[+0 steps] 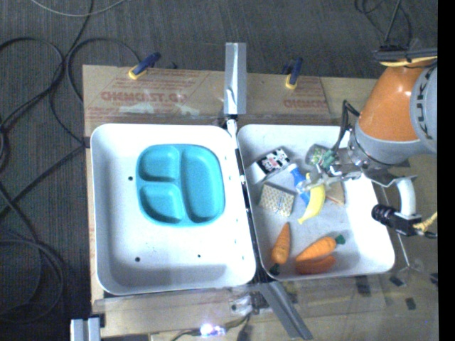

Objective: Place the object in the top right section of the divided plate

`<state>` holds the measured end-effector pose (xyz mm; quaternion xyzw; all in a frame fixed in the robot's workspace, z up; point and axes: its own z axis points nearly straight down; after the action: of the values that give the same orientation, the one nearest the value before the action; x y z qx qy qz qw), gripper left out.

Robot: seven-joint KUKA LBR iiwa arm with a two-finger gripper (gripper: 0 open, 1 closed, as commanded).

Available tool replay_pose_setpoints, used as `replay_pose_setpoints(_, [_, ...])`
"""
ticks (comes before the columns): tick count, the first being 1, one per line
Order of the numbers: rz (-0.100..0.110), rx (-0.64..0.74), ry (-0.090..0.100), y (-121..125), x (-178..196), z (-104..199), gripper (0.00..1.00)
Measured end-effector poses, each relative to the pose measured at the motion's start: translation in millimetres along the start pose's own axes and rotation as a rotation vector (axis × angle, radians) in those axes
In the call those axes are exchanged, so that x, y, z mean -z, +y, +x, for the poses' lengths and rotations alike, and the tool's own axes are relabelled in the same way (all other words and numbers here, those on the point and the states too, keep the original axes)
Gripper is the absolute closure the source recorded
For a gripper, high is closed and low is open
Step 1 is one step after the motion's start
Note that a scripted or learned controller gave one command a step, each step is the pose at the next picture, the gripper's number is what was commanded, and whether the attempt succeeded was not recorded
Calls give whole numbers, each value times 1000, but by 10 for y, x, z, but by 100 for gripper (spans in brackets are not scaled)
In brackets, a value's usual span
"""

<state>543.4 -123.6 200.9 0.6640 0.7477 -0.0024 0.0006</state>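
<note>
A blue divided plate [180,183] lies in the left white bin [114,254], with one long section on its right and two smaller ones on its left. My gripper [328,169] hangs over the upper middle of the right bin [373,258], just above the top end of a yellow banana [313,203]. The banana rests on the bin floor, next to a blue item [301,178]. The wrist hides what lies directly under the gripper.
The right bin also holds a black-and-white packet [274,160], a tan woven square [276,199], two orange carrots [281,243] [316,247] and a brown piece [314,265]. A metal divider [234,84] stands between the bins at the back.
</note>
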Motion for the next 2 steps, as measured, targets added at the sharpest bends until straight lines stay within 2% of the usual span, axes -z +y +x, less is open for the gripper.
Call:
replay_pose_setpoints(1, [-3, 278, -1, 486, 1110, 177, 100])
replay_pose_setpoints(2, [-3, 244, 1, 679, 1842, 241, 100])
